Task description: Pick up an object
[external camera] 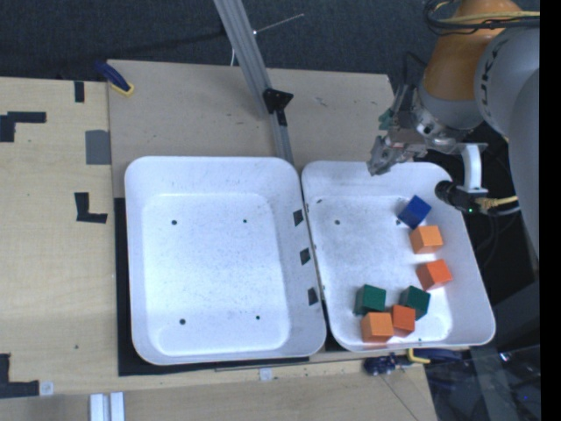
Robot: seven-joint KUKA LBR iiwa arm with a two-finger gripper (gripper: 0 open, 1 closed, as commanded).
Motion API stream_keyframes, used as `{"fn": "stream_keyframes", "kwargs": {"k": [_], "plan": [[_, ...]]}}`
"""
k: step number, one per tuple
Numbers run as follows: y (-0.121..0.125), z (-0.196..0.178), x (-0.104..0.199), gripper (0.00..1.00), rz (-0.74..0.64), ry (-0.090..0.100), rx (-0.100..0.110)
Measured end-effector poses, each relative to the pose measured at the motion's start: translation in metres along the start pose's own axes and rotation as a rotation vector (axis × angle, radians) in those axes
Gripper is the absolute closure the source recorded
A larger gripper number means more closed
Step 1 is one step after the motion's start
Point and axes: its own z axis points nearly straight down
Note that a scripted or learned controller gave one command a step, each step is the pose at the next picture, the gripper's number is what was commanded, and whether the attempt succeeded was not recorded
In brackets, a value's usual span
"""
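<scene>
Several small blocks lie in the right bin (351, 191). A blue cube (415, 210) sits near its right wall, with an orange cube (427, 239) just below it and another orange block (434, 274) further down. Near the front are two dark green cubes (371, 299) (415, 301) and two orange cubes (378, 325) (403, 318). My gripper (383, 162) hangs over the bin's far rim, up and left of the blue cube, with nothing seen between its fingers.
The left bin (210, 261) lies beside the right one. A slanted metal pole (250, 51) crosses the bench behind the bins. Black tape marks (88, 207) dot the wooden bench at the left.
</scene>
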Motion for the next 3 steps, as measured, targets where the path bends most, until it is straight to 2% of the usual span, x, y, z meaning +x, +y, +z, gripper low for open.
{"fn": "stream_keyframes", "kwargs": {"k": [1,3], "plan": [[-0.03,0.007,0.047,1.0,-0.002,0.002,0.008],[-0.086,-0.021,0.142,1.0,-0.005,0.003,0.007]]}}
